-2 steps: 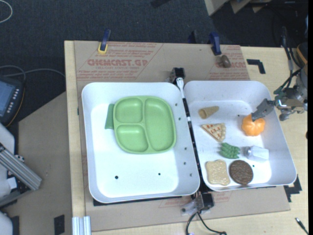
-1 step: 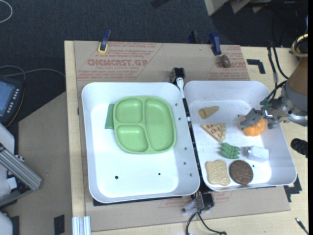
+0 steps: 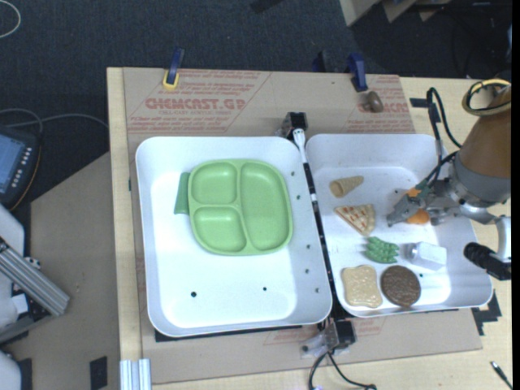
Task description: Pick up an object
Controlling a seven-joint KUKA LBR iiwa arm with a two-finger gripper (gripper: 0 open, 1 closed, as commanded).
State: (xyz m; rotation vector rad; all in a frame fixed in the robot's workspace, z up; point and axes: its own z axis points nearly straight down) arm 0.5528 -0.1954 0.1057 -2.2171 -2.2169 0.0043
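The right bin [image 3: 325, 210] holds several toy food pieces. A tan cone-shaped piece [image 3: 346, 186] lies at its far left, with a toasted triangular slice [image 3: 357, 217] below it. Further down are a green leafy piece [image 3: 380, 249], a tan bread slice [image 3: 361, 286], a round brown patty [image 3: 400, 285] and a small white-grey block [image 3: 427, 255]. My gripper [image 3: 409, 208] hangs low over the middle right of this bin, right at a small orange piece [image 3: 418, 215]. The gripper body partly hides that piece, so I cannot tell whether it is gripped.
The left bin [image 3: 162, 283] carries a green divided plate [image 3: 240, 205] on a green mat. The arm [image 3: 487, 157] comes in over the right bin's right wall. Clamps [image 3: 172, 71] and cables sit on the bench around the bins.
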